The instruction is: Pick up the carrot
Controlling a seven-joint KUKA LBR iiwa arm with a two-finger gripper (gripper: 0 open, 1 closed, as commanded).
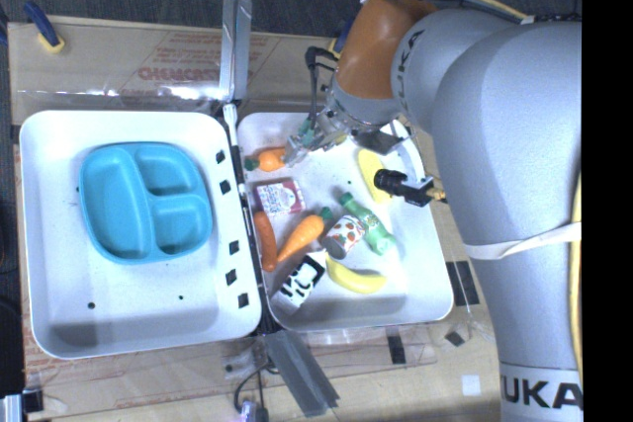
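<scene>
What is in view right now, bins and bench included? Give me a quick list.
bins: 2, white, side by side on the bench
divided tray: 1, blue, left bin
carrot: 1, orange, middle of right bin, lying at a slant
small orange piece: 1, top left of right bin, by the tool
orange stick: 1, along the right bin's left wall
packet: 1, dark red, above the carrot
bottle: 1, green, right of the carrot
bananas: 2, yellow, one at the bottom, one at the right
black and white item: 1, bottom of right bin
arm: 1, grey with orange band
tool: 1, over the right bin's top
</scene>
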